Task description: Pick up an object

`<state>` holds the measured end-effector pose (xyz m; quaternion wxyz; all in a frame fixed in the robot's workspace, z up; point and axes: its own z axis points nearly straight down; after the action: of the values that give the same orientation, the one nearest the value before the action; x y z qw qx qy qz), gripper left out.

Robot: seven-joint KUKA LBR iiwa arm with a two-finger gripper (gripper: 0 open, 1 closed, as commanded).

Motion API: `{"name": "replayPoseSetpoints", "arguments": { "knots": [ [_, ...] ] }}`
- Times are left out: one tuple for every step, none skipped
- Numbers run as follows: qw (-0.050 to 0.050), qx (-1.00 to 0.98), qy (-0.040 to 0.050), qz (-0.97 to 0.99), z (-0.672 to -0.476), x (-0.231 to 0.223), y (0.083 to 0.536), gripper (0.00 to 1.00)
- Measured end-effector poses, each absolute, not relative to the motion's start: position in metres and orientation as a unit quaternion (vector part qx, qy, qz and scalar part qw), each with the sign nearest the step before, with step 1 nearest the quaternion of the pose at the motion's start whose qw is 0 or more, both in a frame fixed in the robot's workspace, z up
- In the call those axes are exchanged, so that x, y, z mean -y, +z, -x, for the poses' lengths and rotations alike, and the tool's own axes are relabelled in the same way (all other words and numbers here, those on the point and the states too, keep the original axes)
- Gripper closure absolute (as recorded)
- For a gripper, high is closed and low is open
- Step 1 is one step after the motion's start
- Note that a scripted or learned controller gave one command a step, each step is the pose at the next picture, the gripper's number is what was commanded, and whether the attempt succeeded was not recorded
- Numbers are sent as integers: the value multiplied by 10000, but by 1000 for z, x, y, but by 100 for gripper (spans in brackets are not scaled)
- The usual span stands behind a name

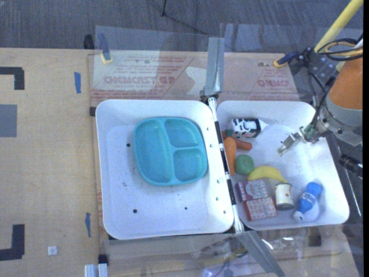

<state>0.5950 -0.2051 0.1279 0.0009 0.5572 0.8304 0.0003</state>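
The right bin (323, 115) holds several small objects: a black-and-white cow toy (247, 127), an orange carrot (230, 152), a green ball (245, 164), a yellow banana (266, 172), a small tin can (283, 195), a blue bottle (307, 199) and two red-and-white packets (258, 198). My gripper (290, 142) reaches in from the right over the bin's upper right part, above bare floor. It stands to the right of the cow and above the banana. Nothing shows between its fingers.
The left bin (109, 172) holds a teal divided plate (171, 150). A metal divider (214, 68) runs between the bins at the back. Cables and a yellow pole (340, 22) lie at the upper right. The wooden bench (46, 154) extends to the left.
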Motion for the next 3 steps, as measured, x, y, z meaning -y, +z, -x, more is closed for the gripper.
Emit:
{"name": "replayPoseSetpoints", "arguments": {
  "knots": [
    [32, -8699, 11, -4931, -603, 152, 88, 0],
    [28, -8054, 5, -5928, -661, 199, 119, 0],
    [61, -8070, 6, -5905, -663, 196, 130, 100]
  ]
}}
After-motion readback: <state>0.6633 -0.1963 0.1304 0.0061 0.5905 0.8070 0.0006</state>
